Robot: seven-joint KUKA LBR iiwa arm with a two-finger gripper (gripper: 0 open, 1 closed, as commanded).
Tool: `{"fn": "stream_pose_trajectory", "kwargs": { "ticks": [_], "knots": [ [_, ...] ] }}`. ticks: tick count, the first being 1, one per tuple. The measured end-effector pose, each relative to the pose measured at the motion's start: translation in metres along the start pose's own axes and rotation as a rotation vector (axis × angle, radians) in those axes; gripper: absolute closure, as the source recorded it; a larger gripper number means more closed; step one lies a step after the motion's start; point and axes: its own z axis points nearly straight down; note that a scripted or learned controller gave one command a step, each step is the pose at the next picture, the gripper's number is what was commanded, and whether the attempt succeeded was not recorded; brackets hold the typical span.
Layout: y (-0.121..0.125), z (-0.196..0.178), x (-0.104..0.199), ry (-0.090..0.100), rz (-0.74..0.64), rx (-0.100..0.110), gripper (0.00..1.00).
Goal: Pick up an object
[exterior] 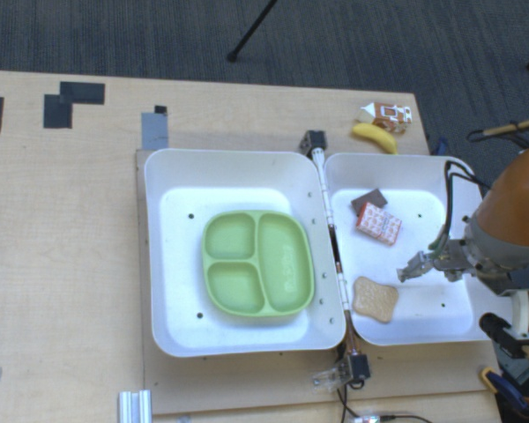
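Toast slice (pixel 375 299) lies at the right bin's (pixel 423 329) front left; just right of it hovers the gripper (pixel 414 267) (whether wide or narrow, I cannot tell), with a red carton (pixel 379 226) behind and a green divided plate (pixel 257 263) in the left bin (pixel 172 254)

Even, bright overhead light — the white bins (pixel 247 170) glare almost to washout, with soft shadows inside their walls. Focus is slightly soft throughout; the carpet (pixel 159 16) toward twelve o'clock stays dim.
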Motion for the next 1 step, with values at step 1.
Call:
{"fn": "stream_pose_trajectory", "kwargs": {
  "ticks": [1],
  "knots": [
    [0.0019, -0.0105, 0.0005, 0.0, -0.002, -0.004, 1.0]
  ]
}}
